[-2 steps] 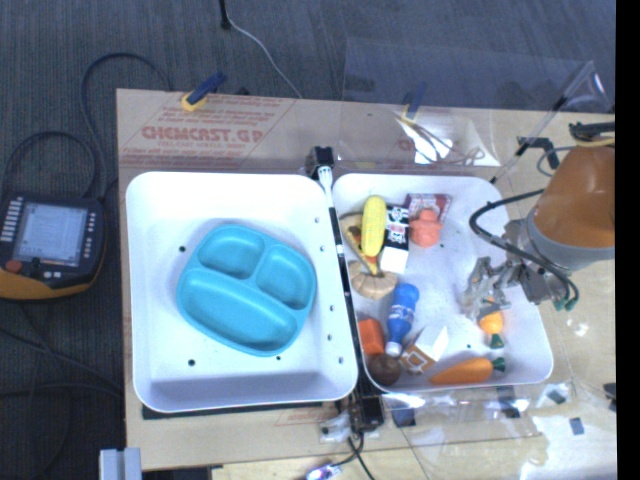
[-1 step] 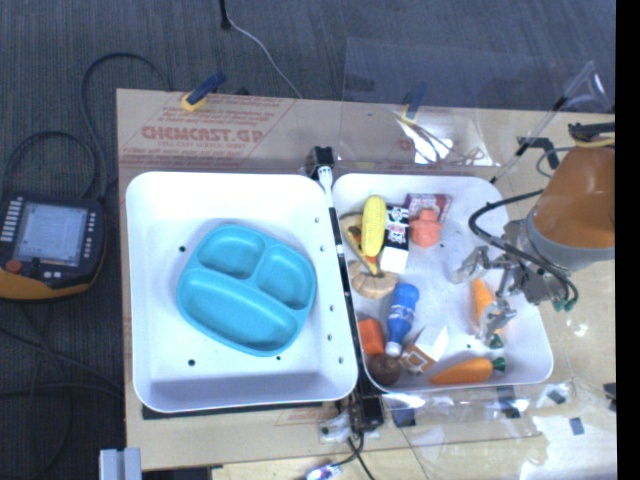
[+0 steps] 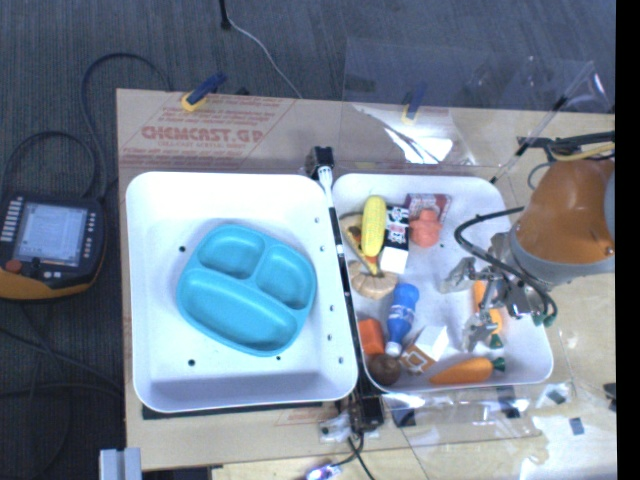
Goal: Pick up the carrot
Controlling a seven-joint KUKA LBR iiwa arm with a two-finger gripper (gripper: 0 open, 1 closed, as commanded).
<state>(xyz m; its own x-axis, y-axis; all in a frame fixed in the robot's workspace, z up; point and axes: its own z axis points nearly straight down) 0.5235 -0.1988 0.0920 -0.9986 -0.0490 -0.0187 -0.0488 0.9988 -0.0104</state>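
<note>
Carrot (image 3: pixel 462 371): lower right of frame; judged light, stiff, smooth; best taken across its thick middle.
Gripper (image 3: pixel 487 311): just above the carrot; finger state cannot be told.

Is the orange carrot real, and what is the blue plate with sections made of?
The orange carrot with a green tip, lying in the right white bin, looks like smooth plastic toy food: its colour is even and slightly shiny, though that is not certain. The light blue divided plate in the left white bin looks like moulded matte plastic, one flat colour with rounded compartment edges.
</note>
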